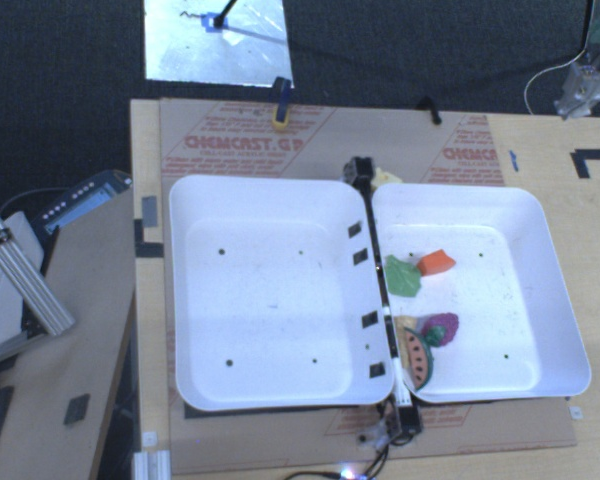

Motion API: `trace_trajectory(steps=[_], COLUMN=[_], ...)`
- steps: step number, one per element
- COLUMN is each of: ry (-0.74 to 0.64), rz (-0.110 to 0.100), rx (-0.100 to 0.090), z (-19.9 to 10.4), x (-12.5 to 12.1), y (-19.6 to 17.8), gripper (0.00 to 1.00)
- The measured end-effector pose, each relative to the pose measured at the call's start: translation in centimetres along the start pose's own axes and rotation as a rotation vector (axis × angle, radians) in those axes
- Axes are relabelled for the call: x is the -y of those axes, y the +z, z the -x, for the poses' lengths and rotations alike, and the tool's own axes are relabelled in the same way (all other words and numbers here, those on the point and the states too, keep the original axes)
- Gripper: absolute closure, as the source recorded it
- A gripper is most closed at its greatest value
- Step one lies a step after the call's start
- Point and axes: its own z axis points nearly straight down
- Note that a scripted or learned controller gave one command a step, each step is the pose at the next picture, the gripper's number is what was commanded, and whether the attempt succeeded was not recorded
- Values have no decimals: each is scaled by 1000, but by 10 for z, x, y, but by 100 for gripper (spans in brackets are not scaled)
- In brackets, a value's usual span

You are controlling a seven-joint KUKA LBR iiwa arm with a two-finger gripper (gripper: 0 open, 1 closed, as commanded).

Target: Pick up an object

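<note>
Two shallow white bins, left (270, 298) and right (540, 268), side by side on a brown board (240, 140) printed with red lettering, set over dark carpet (60, 68), with a shiny metal sheet (217, 26) on the floor beyond. Clustered by the right bin's left wall: an orange piece (436, 262), a green piece (402, 277) just beside it, then a purple piece (440, 327) and a striped slice (417, 356) nearer the front. Impossible to tell the pincer's state.

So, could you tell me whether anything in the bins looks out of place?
Nothing stands out. The orange piece, green piece, purple toy and watermelon slice lie inside the right bin, near its left wall.
</note>
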Motion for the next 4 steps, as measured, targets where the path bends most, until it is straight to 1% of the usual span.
trace_trajectory(steps=[1, 3, 4], ry=[-2, -7, -8], rz=[4, 4, -10], rx=[0, 0, -6], z=[23, 26, -6], x=[0, -1, 6], y=[-15, -98, 10], gripper=[100, 100, 100])
